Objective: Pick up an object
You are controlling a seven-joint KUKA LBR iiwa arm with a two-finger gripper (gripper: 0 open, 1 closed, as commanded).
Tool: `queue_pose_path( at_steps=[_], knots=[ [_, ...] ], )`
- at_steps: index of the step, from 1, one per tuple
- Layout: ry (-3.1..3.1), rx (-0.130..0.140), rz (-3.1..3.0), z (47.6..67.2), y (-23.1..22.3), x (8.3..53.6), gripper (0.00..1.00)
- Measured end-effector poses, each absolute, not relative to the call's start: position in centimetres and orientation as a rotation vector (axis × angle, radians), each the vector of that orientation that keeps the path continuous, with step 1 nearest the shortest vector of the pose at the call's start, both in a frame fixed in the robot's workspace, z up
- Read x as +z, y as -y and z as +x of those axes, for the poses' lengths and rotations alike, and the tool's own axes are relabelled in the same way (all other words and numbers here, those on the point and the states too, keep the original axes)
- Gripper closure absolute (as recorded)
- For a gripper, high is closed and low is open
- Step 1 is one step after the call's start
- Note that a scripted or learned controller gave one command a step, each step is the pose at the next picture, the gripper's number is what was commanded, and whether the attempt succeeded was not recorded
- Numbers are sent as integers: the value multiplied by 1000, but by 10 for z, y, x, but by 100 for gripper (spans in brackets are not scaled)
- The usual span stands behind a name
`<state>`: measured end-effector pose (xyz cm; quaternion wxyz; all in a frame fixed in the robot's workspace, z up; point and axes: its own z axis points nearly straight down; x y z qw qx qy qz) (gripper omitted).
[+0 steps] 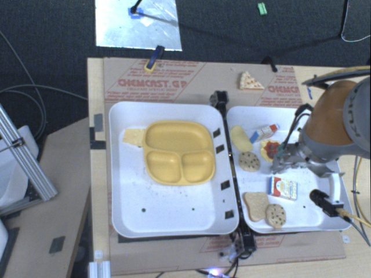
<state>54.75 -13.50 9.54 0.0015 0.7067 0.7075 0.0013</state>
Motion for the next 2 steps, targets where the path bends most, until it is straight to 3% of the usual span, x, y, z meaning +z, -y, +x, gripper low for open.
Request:
queue_pose_path(
  at_steps=[1,2],
  knots=[
    [-2221,4,2218,547,135,95,0],
    [-2222,7,2211,614,145,85,0]
  ],
)
